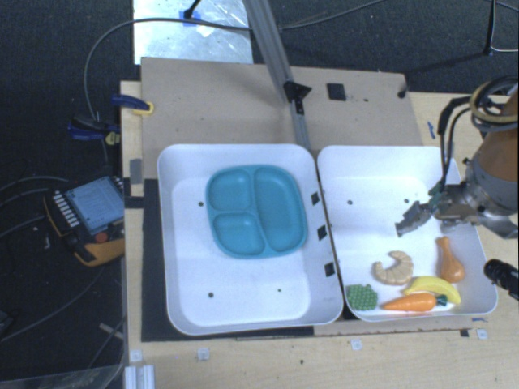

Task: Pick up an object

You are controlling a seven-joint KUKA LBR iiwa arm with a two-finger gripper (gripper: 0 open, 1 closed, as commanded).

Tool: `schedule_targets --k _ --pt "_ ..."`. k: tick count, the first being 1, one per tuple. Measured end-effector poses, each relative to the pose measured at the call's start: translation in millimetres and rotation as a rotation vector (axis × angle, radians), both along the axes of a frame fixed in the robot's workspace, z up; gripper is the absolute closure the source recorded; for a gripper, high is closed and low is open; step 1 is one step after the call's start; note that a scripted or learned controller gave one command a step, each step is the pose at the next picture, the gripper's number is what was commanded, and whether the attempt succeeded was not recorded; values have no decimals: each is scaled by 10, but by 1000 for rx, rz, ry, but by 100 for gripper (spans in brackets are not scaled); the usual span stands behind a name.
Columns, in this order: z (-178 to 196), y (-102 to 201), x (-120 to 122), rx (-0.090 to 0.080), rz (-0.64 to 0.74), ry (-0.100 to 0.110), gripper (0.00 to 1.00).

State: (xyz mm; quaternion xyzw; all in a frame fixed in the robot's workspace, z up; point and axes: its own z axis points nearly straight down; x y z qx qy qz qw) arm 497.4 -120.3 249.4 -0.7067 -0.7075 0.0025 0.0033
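Plate (256,211) in left bin (182,298); croissant (395,268), banana (435,288), carrot (410,302) in right bin (365,185).

Even overhead light, bright white bins (243,298) slightly washed out, soft focus, faint shadows

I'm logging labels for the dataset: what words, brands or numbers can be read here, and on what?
None can be read.
The handheld device left of the bins has a screen and keys, too blurred to read.
The black tag on the board shows no legible marking.
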Motion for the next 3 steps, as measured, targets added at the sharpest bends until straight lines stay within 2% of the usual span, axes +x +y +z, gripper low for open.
schedule_targets --k 1,2,3 --pt "46 4 21 -1 3 -10 0" --pt "-409 -12 98 -1 0 -6 0" --pt "-1033 24 72 0 0 -4 0"
